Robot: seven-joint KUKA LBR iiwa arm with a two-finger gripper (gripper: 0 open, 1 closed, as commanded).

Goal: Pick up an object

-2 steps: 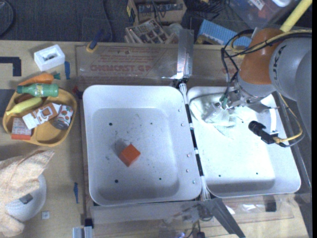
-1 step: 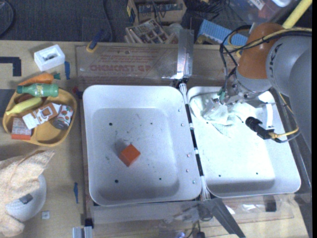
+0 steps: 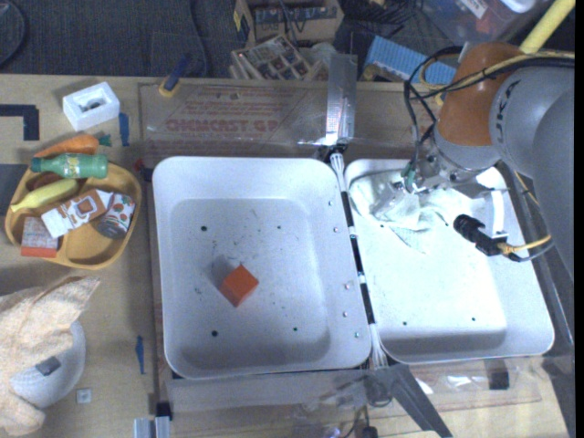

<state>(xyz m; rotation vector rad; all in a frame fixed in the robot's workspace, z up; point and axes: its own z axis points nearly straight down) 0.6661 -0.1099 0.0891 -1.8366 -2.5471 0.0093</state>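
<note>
Nearest the camera, the left bin is seen in the camera view with a single orange block resting on its floor, lower centre-left of the frame, one corner turned toward the lower edge so that no clear long axis can be made out. Across the divider, the right bin is occupied at its upper left corner by a crumpled pale object, and the gripper is placed right over or against that object, at the end of the arm reaching in from the upper right. The orange block is thus judged to lie well apart, down and to the left of the gripper, in the other bin. Whether the gripper is released or clenched cannot be told; its tip is lost among cables and the pale object.
</note>
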